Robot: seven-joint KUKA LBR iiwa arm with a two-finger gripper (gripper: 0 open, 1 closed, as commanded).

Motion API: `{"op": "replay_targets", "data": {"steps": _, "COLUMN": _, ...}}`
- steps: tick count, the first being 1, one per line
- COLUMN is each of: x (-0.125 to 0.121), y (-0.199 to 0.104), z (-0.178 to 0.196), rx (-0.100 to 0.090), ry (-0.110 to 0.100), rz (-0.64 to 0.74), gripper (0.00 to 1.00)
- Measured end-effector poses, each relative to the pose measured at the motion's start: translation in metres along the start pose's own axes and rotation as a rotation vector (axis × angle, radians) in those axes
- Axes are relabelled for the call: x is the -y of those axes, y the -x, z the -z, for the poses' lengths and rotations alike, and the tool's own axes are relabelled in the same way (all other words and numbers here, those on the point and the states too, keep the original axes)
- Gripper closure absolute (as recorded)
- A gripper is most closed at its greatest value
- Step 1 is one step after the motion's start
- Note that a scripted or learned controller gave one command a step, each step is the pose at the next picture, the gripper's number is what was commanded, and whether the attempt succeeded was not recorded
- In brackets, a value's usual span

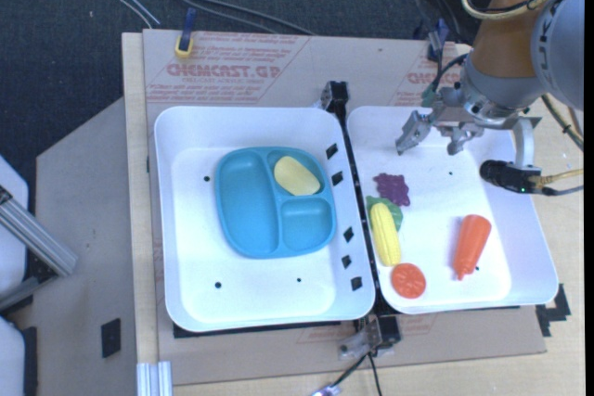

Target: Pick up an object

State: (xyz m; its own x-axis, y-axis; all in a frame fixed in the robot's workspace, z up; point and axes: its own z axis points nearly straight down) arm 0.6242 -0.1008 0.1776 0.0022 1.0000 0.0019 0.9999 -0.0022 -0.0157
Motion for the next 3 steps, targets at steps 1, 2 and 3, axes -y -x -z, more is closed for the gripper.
{"op": "replay_targets", "data": {"steps": 1, "x": -0.003, "y": 0.0, "z": 0.008, "rx": 0.001, "ry": 0.015, "rz": 0.003, "gripper": 0.0}}
{"op": "replay_targets", "data": {"steps": 2, "x": -0.011, "y": -0.007, "z": -0.045, "rx": 0.0, "ry": 0.009, "rz": 0.003, "gripper": 0.0}}
{"op": "replay_targets", "data": {"steps": 3, "x": -0.011, "y": -0.008, "z": -0.095, "rx": 0.001, "ry": 0.011, "rz": 0.003, "gripper": 0.0}}
